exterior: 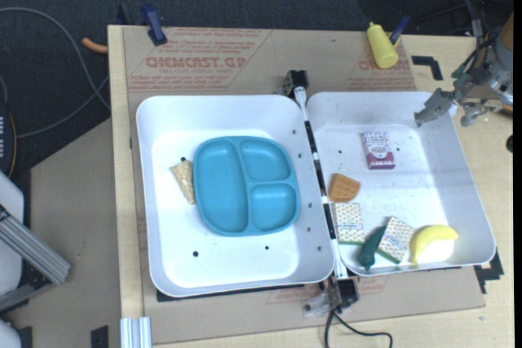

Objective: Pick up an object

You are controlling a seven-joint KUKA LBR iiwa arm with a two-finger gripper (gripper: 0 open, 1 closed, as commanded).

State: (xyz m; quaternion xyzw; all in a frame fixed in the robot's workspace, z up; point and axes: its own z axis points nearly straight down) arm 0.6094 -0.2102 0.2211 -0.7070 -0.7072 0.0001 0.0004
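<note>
Right now the gripper (447,105) is hanging over the right bin's (457,175) far corner, fingers spread wide, gripping nothing.

A yellow clamp (381,46) and a blue clamp (152,24) grip the bench's (245,53) far edge.

Red carton (378,150) flat, R bin; lemon (432,243) near corner.

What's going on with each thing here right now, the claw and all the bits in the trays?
gripper: open, over the right bin's far right rim, holding nothing
blue plate: flat in the left bin
red packet: flat, right bin
waffle: against the divider
lemon: near corner
green marker: lying slanted
</note>
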